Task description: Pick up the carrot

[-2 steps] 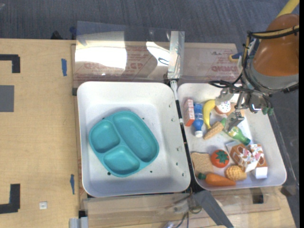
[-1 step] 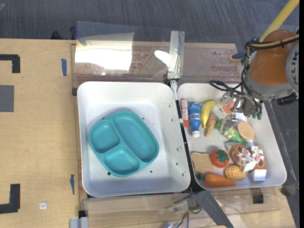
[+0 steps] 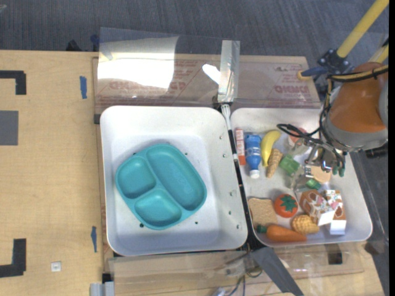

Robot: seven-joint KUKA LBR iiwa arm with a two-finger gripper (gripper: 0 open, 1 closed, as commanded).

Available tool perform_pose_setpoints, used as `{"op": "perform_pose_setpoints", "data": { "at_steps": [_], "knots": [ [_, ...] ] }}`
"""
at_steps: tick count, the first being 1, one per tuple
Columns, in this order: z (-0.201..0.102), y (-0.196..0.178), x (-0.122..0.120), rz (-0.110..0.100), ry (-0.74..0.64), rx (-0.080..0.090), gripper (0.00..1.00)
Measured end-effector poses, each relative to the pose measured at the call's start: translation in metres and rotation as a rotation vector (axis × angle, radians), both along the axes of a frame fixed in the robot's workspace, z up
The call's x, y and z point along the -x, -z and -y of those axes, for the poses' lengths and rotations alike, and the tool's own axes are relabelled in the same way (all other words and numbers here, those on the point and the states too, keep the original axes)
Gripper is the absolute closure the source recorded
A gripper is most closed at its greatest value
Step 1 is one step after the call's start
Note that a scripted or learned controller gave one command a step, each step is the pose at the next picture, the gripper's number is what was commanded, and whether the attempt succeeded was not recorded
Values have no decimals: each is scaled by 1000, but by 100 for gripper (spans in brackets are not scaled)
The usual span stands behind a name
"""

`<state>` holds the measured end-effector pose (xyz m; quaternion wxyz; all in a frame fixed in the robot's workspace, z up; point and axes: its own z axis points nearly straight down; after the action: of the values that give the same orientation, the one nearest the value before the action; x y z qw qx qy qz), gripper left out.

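Observation:
The carrot (image 3: 287, 234) is orange with a small green top. It lies on its side along the front wall of the right bin (image 3: 361, 227), its green end pointing left. My gripper (image 3: 320, 164) hangs over the middle right of that bin, well behind the carrot and apart from it, among other toy foods. The arm's orange band (image 3: 361, 106) sits above it at the right edge of the view.
Around the carrot lie a tomato (image 3: 286, 205), a bread slice (image 3: 261, 210), a corn cob (image 3: 303, 224) and a white boxed item (image 3: 330, 209). A banana (image 3: 270, 145) and a blue bottle (image 3: 252, 150) lie at the back. The left bin (image 3: 117, 125) holds a teal divided plate (image 3: 162, 185).

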<state>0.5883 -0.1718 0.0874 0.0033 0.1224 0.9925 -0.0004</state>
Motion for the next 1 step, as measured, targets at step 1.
{"op": "perform_pose_setpoints", "data": {
  "at_steps": [1],
  "knots": [
    [-16, 0, -1, 0, -381, 1, 0]
  ]
}}
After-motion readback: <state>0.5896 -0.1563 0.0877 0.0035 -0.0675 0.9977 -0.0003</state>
